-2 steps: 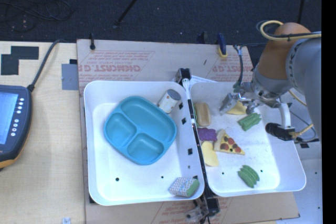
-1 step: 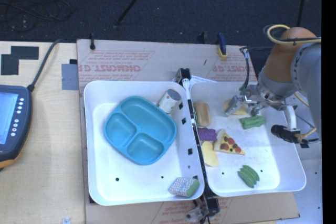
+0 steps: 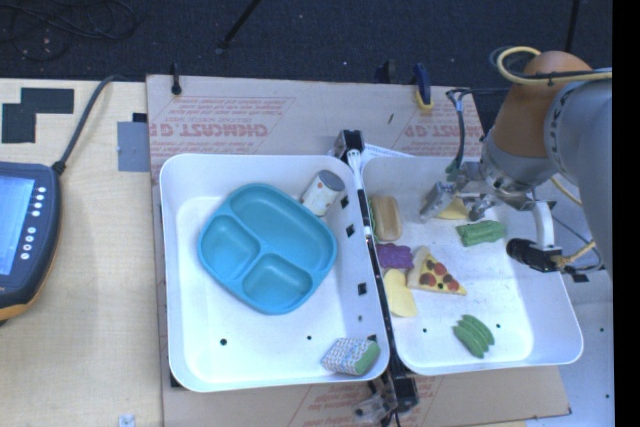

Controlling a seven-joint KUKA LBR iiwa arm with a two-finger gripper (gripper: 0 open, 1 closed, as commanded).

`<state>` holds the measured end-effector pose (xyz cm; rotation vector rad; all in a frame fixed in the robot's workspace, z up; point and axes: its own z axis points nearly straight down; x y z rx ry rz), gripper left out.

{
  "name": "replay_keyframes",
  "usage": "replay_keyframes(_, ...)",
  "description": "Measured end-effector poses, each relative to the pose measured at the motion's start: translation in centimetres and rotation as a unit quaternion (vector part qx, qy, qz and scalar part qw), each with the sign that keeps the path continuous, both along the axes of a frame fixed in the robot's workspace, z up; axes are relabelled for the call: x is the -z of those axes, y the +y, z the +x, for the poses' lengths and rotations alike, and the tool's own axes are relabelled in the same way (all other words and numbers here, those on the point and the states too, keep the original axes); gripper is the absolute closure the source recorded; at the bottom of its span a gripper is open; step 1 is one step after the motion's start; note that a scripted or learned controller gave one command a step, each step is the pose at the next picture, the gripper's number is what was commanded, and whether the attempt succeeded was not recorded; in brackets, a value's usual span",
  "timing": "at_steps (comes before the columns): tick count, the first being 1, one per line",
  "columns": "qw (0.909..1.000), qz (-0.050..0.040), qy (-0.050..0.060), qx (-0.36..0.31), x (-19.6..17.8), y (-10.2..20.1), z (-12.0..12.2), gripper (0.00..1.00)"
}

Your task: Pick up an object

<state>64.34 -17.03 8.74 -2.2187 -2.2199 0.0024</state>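
Two bins [image 3: 200,177] (toy food [image 3: 436,276] rightward)

white bins: 2 [image 3: 190,215] [image 3: 560,335] | blue divided plate: 1 [image 3: 266,248] | cup: 1 [image 3: 322,192] | patterned block: 1 [image 3: 346,355] | green toy foods: 2 [image 3: 481,233] [image 3: 473,335] | pizza slice: 1 [image 3: 436,275] | bread roll: 1 [image 3: 385,215] | purple piece: 1 [image 3: 395,256] | yellow pieces: perhaps 2 [image 3: 400,295] [image 3: 455,210], one partly hidden | tablet: 1 [image 3: 20,225]

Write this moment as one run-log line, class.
arm: over right white bin | tool: low, beside yellow toy piece | blue divided plate: left bin | lifted: nothing seen
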Motion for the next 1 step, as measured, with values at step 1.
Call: replay_keyframes(1,1.0000,0.0001,0.000,0.000,0.01,1.50,-0.01,0.00)
